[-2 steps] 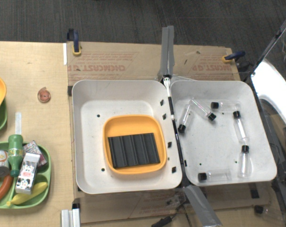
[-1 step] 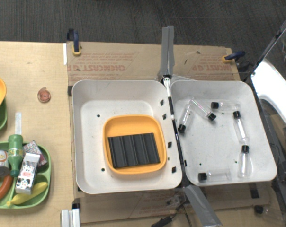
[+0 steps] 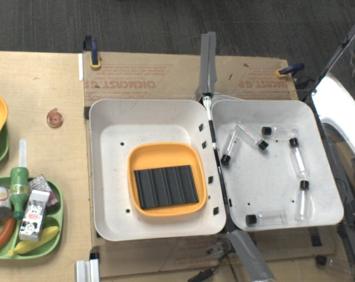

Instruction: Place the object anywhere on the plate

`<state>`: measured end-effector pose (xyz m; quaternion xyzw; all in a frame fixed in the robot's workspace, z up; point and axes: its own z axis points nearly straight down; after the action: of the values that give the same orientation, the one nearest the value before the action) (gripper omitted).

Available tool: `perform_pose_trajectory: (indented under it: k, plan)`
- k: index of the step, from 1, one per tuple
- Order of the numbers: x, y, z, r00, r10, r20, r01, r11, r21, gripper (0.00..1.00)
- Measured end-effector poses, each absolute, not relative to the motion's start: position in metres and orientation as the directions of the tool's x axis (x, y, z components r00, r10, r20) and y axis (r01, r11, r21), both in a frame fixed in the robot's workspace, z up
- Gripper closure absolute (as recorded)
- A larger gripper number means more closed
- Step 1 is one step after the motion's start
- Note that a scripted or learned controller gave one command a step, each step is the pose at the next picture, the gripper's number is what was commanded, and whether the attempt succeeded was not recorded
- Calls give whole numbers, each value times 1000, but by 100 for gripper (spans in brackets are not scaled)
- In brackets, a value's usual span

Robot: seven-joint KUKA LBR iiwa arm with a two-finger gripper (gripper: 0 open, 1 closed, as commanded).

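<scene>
Select one clear plastic tube with black cap from the right white bin; centre it over the orange square plate. Gripper state: cannot tell.

Orange plate with black ribbed slab on it, left bin.
Rounded-square orange plastic plate lies flat near the middle of the left shallow white bin, slightly toward its front. Dark grey-black rectangular ribbed object rests flat on the plate, inside its rim, ridges running front to back, long side across the plate.
</scene>
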<state>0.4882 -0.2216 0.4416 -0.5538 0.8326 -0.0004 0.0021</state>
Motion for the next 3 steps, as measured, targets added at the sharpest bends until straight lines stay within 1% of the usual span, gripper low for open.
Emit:
perform_pose_trajectory:
  k: [1, 2, 3]
  plan:
    - [479, -222, 441, -317, -948, -3, -948, 317, -1, 0]
    - [479, -222, 441, 110, -994, -3, -994, -110, -3, 0]
    - [479, -218, 427, 292, -956, -4, -956, -292, -1, 0]
